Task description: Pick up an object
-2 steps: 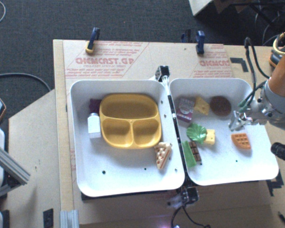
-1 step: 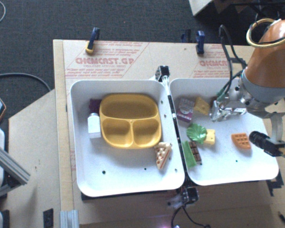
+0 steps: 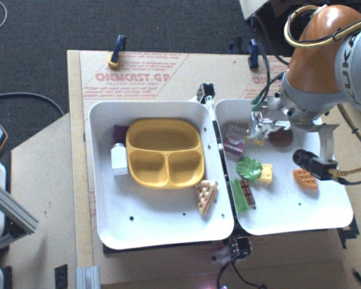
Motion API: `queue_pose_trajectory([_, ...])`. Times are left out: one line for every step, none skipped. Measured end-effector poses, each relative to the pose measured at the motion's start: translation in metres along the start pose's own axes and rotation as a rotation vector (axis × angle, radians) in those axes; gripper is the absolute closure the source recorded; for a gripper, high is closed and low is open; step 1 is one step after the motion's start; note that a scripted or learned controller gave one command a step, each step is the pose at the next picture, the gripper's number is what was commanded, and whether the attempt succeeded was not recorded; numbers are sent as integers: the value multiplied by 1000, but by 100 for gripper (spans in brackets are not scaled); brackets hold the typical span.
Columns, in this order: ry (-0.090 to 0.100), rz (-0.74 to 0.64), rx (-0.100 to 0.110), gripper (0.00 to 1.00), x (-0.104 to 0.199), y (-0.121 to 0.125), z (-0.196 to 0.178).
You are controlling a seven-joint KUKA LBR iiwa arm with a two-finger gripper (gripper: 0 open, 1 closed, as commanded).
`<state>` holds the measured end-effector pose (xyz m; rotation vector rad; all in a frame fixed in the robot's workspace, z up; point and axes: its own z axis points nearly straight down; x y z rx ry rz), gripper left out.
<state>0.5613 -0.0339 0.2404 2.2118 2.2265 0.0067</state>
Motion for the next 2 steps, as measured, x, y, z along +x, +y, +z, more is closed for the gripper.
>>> queue_pose_trajectory([0,1,0,100,35,43,5])
queue_pose_trajectory([0,2,0,100,75,70,4])
